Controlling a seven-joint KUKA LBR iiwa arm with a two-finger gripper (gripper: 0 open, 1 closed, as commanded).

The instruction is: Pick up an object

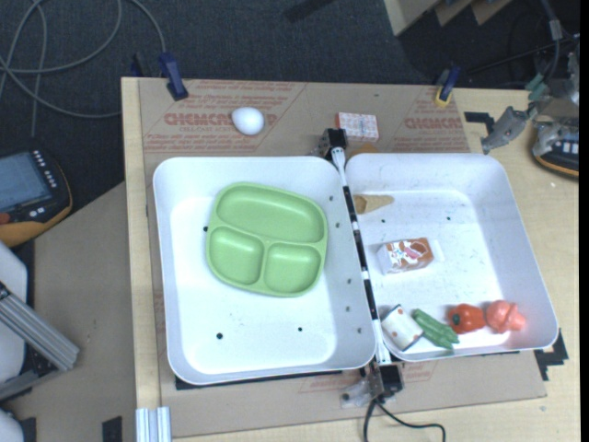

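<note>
As the bench stands now: two shallow white bins sit side by side, rims touching along the middle seam, on a tan cardboard sheet [294,109] with red lettering.
Gripper's hold: cannot tell, spread or pressed together.
Right bin [515,210]: the one on the arm's entry side, and it holds all the small pickable pieces.
Red-and-white flat packet [407,254]: lying near the middle of the right bin, toward the seam, apart from everything else.
Small white cup-like piece [398,325]: tipped in the near corner of the right bin, up against the seam.
Green pod-shaped toy vegetable [434,329]: lying slantwise, just beside the white piece, possibly touching it.
Red toy vegetable [467,317]: next along the near wall, one step closer to the arm's side.
Orange-pink rounded toy [502,316]: touching the red one, closest of the row to the arm's side.
Flat brownish scrap [373,203]: at the far end of the right bin, close to the seam.
Left bin [184,339]: the one farther from the arm's side.
Light green three-compartment plastic plate [267,238]: flat in the left bin, toward its far half.
White egg-shaped object [247,120]: out on the cardboard beyond the left bin.
Small pale chequered block [358,124]: on the cardboard beyond the seam.
Blue clamps [172,76]: one at each far corner of the cardboard.
</note>
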